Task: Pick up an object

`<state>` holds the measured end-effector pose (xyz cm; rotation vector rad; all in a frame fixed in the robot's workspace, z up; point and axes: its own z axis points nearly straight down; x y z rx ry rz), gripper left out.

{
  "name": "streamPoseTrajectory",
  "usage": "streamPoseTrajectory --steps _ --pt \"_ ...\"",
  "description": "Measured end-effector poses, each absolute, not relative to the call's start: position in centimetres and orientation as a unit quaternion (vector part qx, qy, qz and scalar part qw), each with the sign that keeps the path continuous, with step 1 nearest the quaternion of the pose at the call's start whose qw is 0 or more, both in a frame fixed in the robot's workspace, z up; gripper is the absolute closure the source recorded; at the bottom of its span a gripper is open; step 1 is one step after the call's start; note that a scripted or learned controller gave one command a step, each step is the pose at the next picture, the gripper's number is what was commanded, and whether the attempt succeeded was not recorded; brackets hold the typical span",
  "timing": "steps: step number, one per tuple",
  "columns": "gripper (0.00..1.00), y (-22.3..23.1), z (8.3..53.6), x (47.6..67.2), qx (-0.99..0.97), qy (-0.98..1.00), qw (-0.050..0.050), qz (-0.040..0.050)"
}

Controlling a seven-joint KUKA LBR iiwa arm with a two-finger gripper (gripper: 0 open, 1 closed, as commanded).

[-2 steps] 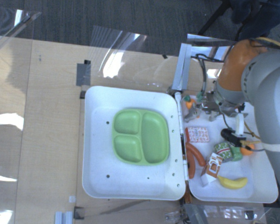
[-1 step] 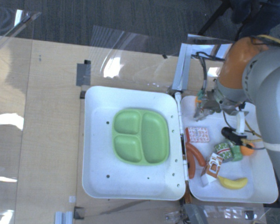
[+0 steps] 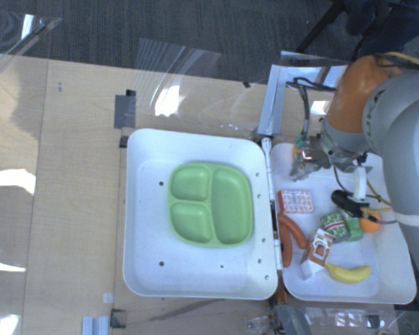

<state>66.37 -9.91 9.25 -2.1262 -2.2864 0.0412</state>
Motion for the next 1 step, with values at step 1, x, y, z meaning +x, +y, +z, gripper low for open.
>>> streamPoseTrajectory --steps 1 --pt "0.00 -14.72 8.84 60.88 -0.683 -0.730 -0.006 -0.0021"
